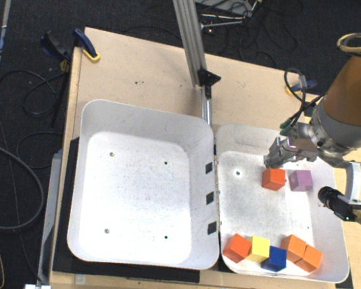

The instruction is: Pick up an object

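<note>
- We see the end effector (279, 158) low over the far part of the right bin (254, 161), reaching in from the right under the grey and orange arm (360, 88).
- We cannot tell from this slanted view how the end effector is set, or whether it grips anything.
- Just below its tip sits a red-orange block (274, 179) on the bin floor; it lies touching or nearly touching the tip, and we cannot say which.
- A purple block (300, 180) rests just beside that block, on its right, near the arm's wrist.
- Along the near wall of the right bin we count a cluster of blocks: an orange block (238, 247) at the left, a yellow block (259, 247) next to it, a blue block (276, 259) after that, and two more orange blocks (303, 253) at the right end, close together.
- The left bin (89, 159) lies beside the right one, their edges meeting along the middle.
- Both bins rest on the pale wooden tabletop (145, 66).
</note>
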You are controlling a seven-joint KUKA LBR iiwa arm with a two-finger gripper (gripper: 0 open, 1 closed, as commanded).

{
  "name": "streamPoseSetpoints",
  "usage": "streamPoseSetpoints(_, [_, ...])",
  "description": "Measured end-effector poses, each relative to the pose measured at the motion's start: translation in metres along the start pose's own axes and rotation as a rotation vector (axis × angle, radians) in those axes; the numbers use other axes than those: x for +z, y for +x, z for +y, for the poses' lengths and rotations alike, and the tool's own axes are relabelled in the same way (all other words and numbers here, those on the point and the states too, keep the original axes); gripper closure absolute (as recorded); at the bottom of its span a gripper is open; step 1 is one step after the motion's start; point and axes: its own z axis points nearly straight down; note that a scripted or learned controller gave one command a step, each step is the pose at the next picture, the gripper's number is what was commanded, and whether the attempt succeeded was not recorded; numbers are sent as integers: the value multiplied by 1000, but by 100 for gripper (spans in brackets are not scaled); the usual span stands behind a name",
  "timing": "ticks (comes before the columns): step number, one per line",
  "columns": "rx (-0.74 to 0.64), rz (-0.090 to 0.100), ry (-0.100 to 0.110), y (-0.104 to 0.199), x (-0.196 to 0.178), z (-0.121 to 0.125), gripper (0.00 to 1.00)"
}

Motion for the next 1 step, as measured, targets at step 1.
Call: streamPoseSetpoints(1, [0, 0, 0, 48, -5, 17, 100])
